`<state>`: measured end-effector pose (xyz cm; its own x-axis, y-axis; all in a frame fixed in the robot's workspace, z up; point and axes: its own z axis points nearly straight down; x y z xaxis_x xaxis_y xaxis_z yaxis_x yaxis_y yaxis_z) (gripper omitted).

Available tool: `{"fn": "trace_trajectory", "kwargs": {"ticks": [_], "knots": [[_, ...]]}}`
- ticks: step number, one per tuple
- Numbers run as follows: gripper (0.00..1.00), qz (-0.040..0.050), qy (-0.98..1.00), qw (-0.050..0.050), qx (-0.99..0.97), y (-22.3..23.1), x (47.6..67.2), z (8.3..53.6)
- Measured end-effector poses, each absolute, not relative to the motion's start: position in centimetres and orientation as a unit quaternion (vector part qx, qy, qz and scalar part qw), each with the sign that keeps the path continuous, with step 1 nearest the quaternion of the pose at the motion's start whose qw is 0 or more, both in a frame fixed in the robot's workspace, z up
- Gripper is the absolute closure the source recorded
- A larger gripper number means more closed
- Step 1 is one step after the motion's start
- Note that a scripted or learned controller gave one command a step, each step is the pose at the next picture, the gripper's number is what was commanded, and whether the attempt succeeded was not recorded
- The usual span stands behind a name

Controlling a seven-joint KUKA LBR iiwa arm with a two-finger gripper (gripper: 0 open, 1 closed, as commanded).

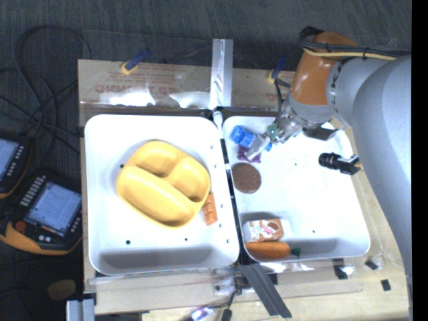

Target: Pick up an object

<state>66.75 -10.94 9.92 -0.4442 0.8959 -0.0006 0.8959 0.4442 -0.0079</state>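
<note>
I see the fingers [267,139] low in the right bin [334,199], tips touching a blue block [242,137]; I cannot tell their opening. A brown disc [246,177] lies just below them.

Yellow toy [162,182], brown disc [246,177] (white bins [321,199]).

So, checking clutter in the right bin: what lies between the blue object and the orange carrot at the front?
In the camera view, the brown disc and a small packet lie between the blue object and the carrot.

No text or label can be read
</note>
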Motion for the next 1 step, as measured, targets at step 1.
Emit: {"fn": "trace_trajectory", "kwargs": {"ticks": [1], "knots": [[1.0,0.0006,-0.805,0.0,-0.594,-4.01,65.02,18.38]]}}
